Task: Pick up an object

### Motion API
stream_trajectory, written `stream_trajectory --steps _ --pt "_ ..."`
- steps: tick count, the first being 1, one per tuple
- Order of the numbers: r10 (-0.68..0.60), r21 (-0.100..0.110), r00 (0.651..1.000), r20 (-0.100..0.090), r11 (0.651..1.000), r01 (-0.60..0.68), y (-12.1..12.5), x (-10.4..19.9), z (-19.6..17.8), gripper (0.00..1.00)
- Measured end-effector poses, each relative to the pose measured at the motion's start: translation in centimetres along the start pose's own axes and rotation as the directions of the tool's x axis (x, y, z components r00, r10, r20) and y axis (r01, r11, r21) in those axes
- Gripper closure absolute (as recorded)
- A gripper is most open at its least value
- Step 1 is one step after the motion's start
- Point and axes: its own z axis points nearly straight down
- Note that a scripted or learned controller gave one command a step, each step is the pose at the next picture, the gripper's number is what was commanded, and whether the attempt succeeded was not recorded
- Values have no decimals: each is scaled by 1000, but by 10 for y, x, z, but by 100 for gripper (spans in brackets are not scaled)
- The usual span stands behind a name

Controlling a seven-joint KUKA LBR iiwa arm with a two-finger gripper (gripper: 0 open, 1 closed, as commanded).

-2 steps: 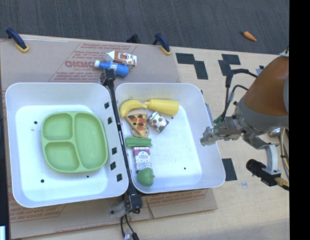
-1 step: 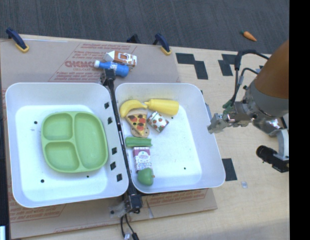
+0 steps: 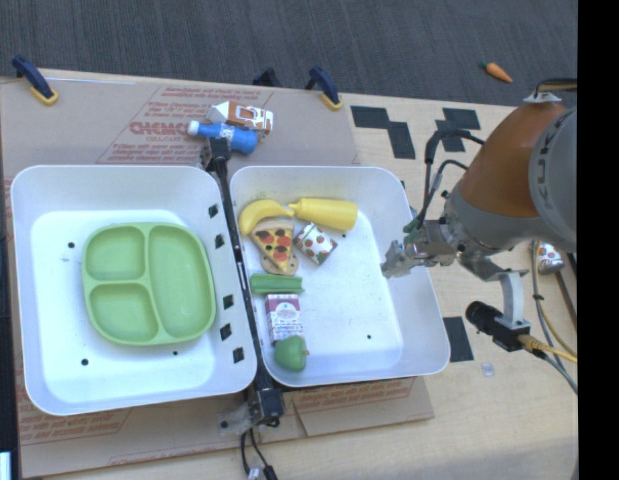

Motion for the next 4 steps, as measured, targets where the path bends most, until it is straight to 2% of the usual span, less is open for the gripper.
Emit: stream_trajectory --steps 1,2,3,4 --pt "0 -7 1000 3 1000 0 75 1 -85 100" --pt "0 -4 1000 2 1000 0 74 1 -84 0" --pt "0 2 1000 -1 1000 0 -2 33 43 0" --pt "0 0 1000 0 1000 0 -25 1 103 0"
